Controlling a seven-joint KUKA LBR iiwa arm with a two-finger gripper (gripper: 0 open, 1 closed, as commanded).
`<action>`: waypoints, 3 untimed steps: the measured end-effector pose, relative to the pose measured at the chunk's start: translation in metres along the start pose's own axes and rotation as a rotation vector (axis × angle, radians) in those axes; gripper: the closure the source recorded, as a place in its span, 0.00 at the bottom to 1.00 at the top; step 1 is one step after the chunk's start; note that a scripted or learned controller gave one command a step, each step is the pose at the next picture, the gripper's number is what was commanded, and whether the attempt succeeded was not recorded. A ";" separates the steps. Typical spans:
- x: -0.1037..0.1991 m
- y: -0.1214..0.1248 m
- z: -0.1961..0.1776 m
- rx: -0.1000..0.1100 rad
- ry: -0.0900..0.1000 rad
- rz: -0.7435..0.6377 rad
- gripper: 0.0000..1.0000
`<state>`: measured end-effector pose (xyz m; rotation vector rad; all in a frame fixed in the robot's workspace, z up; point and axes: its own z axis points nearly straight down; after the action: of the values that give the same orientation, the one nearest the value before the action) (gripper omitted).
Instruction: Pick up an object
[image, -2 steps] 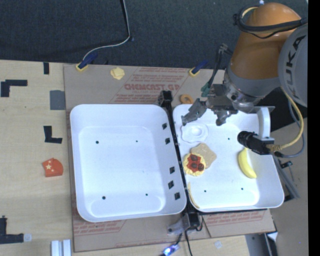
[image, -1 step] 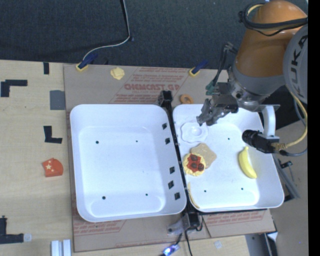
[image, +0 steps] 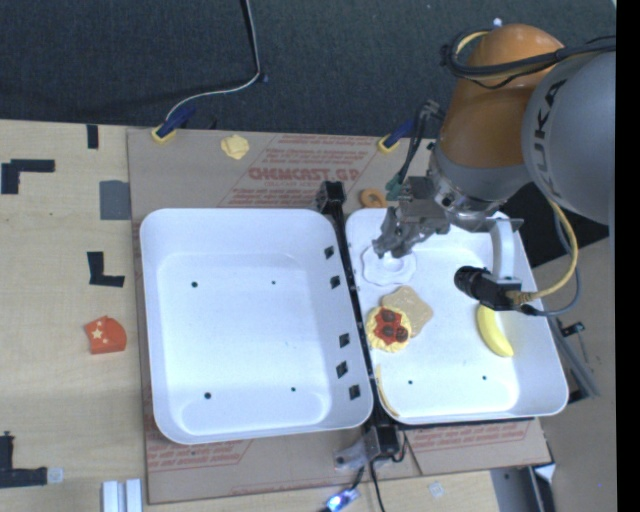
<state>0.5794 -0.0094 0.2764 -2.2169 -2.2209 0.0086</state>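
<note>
In the far left corner of the right bin (image: 450, 385), the claw (image: 393, 245) hangs low, pointing down and slightly leftward. It is just above a pale, translucent round item (image: 385, 270) lying on the bin floor. Whether the claw is open or closed, and whether it grips anything, cannot be told from this angle. The arm (image: 590, 120) enters from the far right, its orange band (image: 500, 85) above the wrist, and bends down over the bin's far edge. Just near of the claw lies a toy pizza slice (image: 388, 330) with red topping, touching a tan flat piece (image: 414, 306) on its far right side. A banana (image: 494, 333) lies toward the bin's right wall, apart from both. The left bin (image: 250, 330) adjoins. A red-orange item (image: 105, 335) rests on the tabletop (image: 60, 280) at far left.
</note>
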 end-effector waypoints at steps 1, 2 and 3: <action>-0.008 0.046 -0.069 -0.014 0.000 -0.001 1.00; 0.088 0.040 0.011 0.003 0.003 -0.008 1.00; 0.197 0.076 0.048 -0.004 0.004 -0.010 1.00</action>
<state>0.6550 0.1874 0.2278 -2.2059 -2.2316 0.0006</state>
